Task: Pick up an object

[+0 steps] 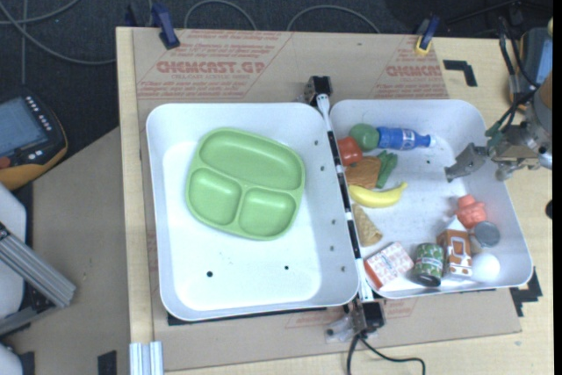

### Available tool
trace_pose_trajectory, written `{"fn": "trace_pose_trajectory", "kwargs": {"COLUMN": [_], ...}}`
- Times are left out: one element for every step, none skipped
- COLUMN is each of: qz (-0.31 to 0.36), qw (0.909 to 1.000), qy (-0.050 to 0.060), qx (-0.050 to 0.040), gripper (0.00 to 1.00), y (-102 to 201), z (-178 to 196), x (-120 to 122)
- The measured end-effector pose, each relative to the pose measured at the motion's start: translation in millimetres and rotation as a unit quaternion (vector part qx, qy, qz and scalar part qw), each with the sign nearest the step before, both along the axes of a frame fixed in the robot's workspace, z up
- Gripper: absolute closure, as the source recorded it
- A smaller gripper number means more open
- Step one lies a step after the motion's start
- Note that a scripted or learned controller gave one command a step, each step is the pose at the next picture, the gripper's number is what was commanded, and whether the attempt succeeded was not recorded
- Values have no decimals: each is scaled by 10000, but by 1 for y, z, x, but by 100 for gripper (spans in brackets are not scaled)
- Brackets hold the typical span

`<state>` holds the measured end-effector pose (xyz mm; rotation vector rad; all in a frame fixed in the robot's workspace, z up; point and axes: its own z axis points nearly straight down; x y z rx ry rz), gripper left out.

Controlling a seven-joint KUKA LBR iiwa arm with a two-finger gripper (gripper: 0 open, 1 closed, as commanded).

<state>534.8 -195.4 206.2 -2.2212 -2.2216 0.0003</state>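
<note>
My gripper (485, 163) hovers over the right edge of the right bin (439, 114), its fingers spread open with nothing between them. Just below it lie a salmon-red fruit (471, 209) and a grey disc (486, 234). At the bin's far left are a blue bottle (404, 138), a green ball (363, 136), a red piece (349, 152), a green pepper (387, 169) and a banana (378, 195). Along the near edge sit a red-and-white box (388, 263), a green can (429, 263), an orange carton (457, 249) and a white ball (486, 266).
The left bin (176, 277) holds a green divided plate (246, 183). A black clip (318, 88) joins the two bins at the far side. Blue clamps (164, 25) hold the brown board. A tan wedge (367, 228) lies by the divider.
</note>
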Motion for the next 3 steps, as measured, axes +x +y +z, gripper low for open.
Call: {"fn": "trace_pose_trajectory", "kwargs": {"qz": [-3,1,3], "qw": [10000,10000,10000], "qy": [10,5,-8], "qx": [3,4,-2], "gripper": [0,0,0], "y": [-28,13,20], "z": [-81,-122,-122], "x": [2,-40,-32]}}
